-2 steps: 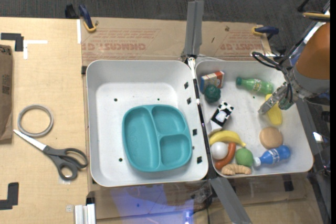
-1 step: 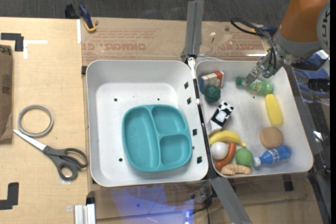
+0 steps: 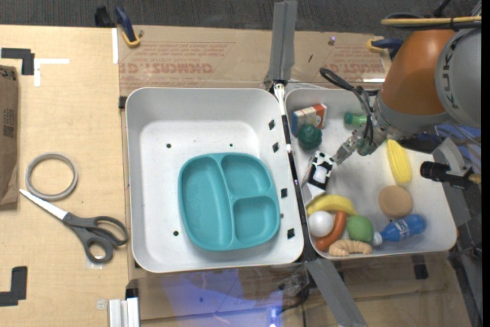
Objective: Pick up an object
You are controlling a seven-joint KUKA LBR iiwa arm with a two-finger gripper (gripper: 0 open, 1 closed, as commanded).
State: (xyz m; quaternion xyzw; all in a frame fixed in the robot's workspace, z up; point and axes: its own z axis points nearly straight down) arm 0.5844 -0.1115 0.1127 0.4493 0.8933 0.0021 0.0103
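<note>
— Has your claw (image 3: 348,150) got anything yet?
— No: whether it's apart or together, you can't tell. The black-and-white cube (image 3: 320,168) lies just left below it, unlifted; the whole pick remains.

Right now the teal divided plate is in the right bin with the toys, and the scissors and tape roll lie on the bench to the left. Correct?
Not quite. The camera view shows the plate in the left bin, alone; the toys, such as the banana and corn, are in the right bin. The scissors and tape roll do lie on the bench to the left.
</note>
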